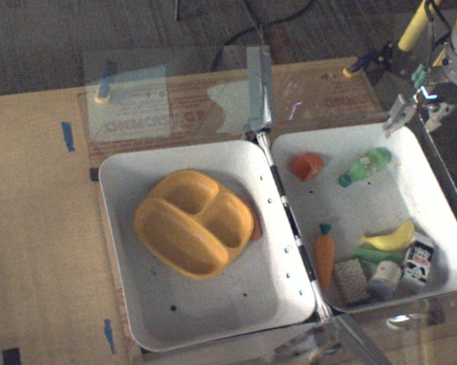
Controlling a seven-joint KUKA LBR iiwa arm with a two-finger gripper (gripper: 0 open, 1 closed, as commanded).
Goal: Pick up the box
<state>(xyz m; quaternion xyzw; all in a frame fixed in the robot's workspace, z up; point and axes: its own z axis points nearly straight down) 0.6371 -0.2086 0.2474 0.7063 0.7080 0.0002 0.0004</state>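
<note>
The box (419, 263) is a small white carton with black and red print. It lies in the near right corner of the right bin (430, 193), next to a grey can (383, 280) and under the tip of a yellow banana (389, 239). My gripper (419, 110) hangs over the far right rim of that bin, well away from the box. Its fingers (396, 116) are spread open with nothing between them.
The right bin also holds a red piece (307, 165), a green bottle (364, 166), a carrot (325, 258), a tan sponge (351, 280) and a green item (373, 255). An orange divided plate (193, 222) lies in the left bin (146, 313).
</note>
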